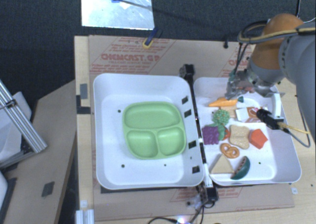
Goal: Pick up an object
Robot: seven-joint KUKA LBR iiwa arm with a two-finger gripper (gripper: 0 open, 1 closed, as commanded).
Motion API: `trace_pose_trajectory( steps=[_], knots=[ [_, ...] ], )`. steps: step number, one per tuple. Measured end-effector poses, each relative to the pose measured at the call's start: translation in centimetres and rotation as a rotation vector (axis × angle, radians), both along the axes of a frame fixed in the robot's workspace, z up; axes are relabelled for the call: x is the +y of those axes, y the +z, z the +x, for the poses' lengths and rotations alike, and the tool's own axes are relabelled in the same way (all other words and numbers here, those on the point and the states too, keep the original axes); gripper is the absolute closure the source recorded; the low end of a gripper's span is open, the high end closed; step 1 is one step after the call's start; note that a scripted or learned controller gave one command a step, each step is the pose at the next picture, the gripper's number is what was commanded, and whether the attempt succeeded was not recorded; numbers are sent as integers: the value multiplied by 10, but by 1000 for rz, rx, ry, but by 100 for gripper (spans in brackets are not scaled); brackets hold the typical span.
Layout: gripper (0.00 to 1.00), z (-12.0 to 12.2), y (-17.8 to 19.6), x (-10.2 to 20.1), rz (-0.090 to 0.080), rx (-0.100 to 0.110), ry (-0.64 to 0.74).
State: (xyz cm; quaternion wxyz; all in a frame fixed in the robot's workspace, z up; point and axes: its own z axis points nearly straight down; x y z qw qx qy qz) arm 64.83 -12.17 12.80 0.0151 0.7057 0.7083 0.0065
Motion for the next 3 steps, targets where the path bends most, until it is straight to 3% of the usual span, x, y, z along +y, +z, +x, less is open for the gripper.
trace_pose_trajectory(
  steps=[1,2,3],
  knots=[
    [100,1,59,10,12,23,3],
    [100,2,99,10,11,25,3],
    [100,-14,87,58,14,31,6]
  ],
)
